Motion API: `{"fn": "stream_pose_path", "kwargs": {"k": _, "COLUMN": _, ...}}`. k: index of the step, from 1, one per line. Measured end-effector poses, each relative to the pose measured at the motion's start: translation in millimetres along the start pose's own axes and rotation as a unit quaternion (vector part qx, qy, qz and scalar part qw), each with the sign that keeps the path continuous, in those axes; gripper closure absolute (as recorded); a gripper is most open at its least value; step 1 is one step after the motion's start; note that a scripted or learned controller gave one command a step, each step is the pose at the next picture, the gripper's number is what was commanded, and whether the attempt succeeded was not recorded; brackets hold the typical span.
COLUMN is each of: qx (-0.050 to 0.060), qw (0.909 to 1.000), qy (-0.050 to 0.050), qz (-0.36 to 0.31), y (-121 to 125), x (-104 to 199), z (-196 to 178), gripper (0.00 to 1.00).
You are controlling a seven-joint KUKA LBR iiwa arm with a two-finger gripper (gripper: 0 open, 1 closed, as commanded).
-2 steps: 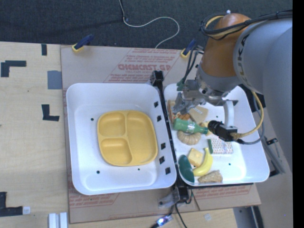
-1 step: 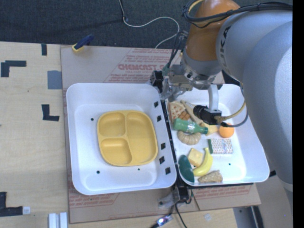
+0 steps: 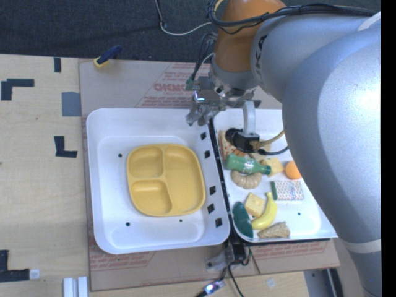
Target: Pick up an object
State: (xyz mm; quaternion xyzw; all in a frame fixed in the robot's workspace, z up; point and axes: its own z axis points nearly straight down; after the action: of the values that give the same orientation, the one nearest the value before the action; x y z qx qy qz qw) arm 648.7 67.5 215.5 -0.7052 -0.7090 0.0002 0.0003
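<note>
Lying apart: one tray (image 3: 166, 179), one banana (image 3: 267, 212)

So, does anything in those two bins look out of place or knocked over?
Nothing looks spilled or broken. The yellow divided plate lies flat in the left bin. The right bin holds a jumble of toy food, and the green bottle there lies on its side across the pile.

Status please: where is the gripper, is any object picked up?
Gripper above far end of the rims between bins, nothing seen held. Green bottle, banana lie in right bin, not lifted. Yellow divided plate in left bin, out of the way.
</note>
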Motion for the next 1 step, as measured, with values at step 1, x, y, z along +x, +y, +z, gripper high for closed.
{"fn": "stream_pose_path", "kwargs": {"k": 1, "qx": 0.000, "qw": 1.0000, "qy": 0.000, "qz": 0.001, "y": -2.5, "x": -5.4, "z": -18.3, "gripper": 1.00}}
